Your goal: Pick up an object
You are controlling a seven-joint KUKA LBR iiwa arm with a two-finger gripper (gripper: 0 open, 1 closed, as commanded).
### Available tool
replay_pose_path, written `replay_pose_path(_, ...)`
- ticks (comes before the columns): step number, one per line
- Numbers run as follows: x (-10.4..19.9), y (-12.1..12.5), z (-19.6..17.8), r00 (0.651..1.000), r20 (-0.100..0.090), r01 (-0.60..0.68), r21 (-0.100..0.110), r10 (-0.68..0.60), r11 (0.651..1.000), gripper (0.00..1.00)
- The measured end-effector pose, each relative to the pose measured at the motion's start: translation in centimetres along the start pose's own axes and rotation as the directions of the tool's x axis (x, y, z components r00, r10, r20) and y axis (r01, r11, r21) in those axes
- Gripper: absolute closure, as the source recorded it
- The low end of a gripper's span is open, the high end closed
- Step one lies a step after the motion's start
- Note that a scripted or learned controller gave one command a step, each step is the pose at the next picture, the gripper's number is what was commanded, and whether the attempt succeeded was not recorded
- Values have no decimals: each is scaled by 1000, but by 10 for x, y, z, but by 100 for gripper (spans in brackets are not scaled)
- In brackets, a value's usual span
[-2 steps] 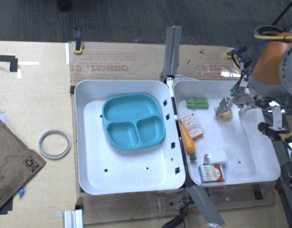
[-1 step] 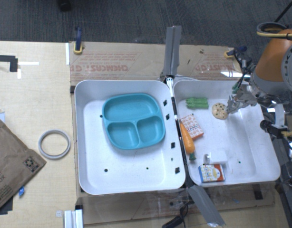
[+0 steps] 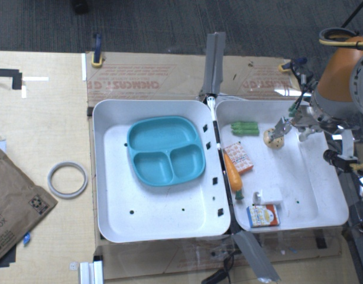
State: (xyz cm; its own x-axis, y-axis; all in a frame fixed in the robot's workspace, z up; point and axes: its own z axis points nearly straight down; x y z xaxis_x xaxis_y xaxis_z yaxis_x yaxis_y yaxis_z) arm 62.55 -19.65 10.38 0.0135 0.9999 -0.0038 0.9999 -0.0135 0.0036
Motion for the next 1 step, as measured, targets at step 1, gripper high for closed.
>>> replay_pose_path(1, 43, -4, 12, 995, -4, -104, 6, 104, 995, 0)
